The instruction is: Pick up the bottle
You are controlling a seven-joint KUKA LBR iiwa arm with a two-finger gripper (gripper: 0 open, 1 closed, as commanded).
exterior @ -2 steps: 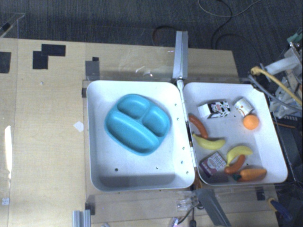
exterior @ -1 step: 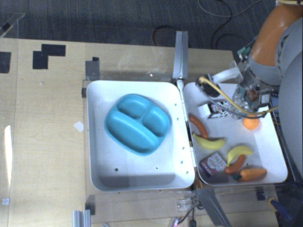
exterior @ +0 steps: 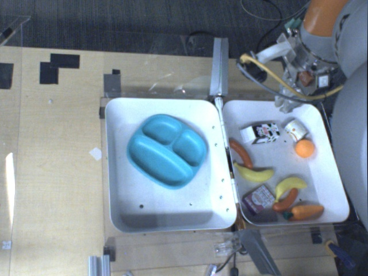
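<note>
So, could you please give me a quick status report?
Pincer above right bin's far edge. Bottle lies untouched below it. Orange ball right beside the bottle.

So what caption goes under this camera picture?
Gripper poised above the right bin of toy food; blue plate in the left bin.

You can read no text here: the small white carton (exterior: 260, 133), just below and left of the gripper (exterior: 286, 102), bears dark print, and the purple packet (exterior: 260, 198) farther below a label, both too blurred
</note>
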